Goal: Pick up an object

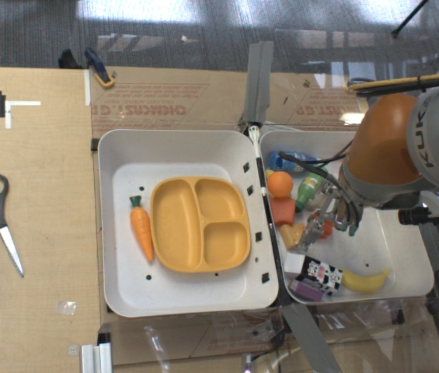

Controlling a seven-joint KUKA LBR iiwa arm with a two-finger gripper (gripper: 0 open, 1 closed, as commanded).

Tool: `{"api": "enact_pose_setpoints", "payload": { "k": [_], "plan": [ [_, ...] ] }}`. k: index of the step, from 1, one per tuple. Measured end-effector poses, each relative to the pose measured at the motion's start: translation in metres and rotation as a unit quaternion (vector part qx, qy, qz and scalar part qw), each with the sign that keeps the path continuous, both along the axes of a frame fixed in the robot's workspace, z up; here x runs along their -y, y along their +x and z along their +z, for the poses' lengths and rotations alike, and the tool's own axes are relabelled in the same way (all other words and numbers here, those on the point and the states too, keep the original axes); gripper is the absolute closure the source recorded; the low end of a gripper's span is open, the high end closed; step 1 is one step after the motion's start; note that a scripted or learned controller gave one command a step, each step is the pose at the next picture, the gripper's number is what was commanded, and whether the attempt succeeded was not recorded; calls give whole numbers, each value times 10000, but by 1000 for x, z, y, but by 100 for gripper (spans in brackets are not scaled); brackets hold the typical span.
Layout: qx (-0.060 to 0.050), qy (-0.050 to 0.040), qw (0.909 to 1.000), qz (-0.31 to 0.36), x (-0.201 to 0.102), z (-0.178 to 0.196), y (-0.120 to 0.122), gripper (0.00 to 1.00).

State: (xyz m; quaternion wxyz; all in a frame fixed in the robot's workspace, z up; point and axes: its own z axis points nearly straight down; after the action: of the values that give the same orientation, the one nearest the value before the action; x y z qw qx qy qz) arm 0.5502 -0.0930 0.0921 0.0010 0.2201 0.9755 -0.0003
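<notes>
orange-banded arm has its pincer (318, 228) low in the right bin (405, 286), at 4 o'clock of the orange (280, 183); grip state i cannot tell, so next comes a closing and lift.

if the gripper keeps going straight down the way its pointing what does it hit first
Probably the pale yellow-orange toy piece on the right bin floor, just below-left of the gripper. Depth is hard to judge from this slanted view, so the orange-red block beside it could be touched instead.
</notes>
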Motion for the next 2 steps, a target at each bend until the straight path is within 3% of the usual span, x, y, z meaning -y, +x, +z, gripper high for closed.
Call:
{"api": "enact_pose_setpoints", "payload": {
  "k": [1,2],
  "plan": [
    [11,-7,10000,16,0,10,1,100],
    [3,-2,9979,-655,-53,164,20,100]
  ]
}}
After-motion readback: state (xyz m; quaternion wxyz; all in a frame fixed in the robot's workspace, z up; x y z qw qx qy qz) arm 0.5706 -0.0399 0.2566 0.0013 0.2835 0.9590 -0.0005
